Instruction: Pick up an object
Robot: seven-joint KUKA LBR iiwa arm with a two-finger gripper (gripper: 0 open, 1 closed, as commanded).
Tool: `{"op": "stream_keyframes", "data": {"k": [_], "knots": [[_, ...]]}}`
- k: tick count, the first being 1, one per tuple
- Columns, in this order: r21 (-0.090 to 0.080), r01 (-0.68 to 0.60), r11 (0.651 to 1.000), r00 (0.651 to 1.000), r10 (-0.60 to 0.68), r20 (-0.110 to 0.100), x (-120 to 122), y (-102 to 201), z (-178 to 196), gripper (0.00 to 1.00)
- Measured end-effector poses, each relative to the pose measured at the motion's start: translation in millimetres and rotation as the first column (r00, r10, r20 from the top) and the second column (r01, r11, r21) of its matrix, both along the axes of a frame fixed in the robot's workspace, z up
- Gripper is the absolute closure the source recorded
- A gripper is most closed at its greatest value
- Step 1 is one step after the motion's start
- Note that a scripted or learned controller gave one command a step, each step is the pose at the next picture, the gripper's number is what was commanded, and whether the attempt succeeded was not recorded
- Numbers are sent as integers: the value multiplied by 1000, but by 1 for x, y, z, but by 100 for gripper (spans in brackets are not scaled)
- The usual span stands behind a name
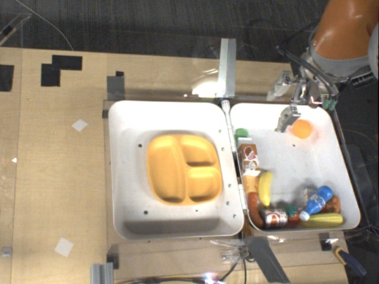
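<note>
Yellow tray (pixel 180 168) — left bin (pixel 121 176), orange ball (pixel 302 129) — right bin (pixel 337 158)

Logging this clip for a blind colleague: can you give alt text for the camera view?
The gripper hangs over the right bin, beside an orange ball. A banana, soda can, blue bottle and corn cob crowd that bin's near edge. The left bin holds a yellow divided tray.

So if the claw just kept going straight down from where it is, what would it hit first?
Probably the orange ball, which sits just beside the claw in the right bin; depth is unclear, so it might meet bare bin floor instead.
</note>
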State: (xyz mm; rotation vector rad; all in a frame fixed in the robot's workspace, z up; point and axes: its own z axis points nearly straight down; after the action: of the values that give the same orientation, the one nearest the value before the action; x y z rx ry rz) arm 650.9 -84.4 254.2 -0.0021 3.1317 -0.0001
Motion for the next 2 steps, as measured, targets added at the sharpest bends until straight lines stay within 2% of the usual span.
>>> {"op": "stream_keyframes", "data": {"k": [1,2], "knots": [[0,219,976,976,-219,-2,1,-90,-62,0],[5,557,830,830,-557,2,-13,-97,-155,0]]}}
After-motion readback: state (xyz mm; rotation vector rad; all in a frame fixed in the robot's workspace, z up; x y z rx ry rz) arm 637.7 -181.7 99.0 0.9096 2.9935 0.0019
